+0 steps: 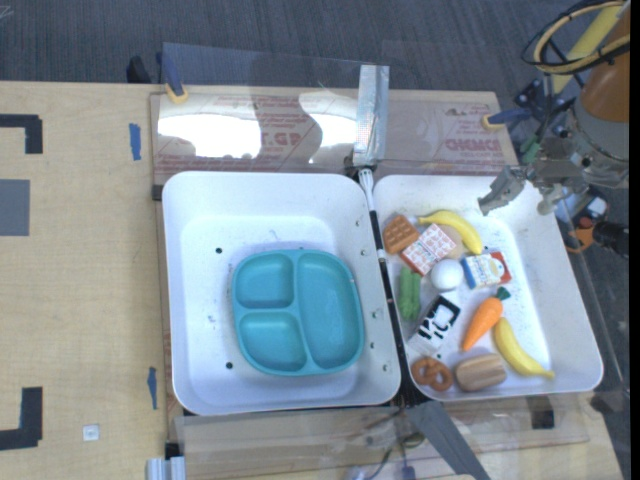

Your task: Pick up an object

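Note:
The right bin (565,268) holds several toy foods: a yellow banana (455,228), a brown waffle (399,233), a red-and-white packet (435,248), a white egg (447,275), a small carton (487,268), a green pickle (410,293), a carrot (483,320), a black-and-white piece (437,318), a second banana (520,349), a pretzel (432,372) and a bread roll (480,371). My gripper (520,198) hangs over the bin's far right corner, above and right of the upper banana. It is open, with nothing between its fingers (493,198).
The left bin (190,268) holds a teal three-part plate (297,310). A clear panel with a metal post (371,113) stands behind the bins. Yellow cables (580,28) loop above the arm at the top right.

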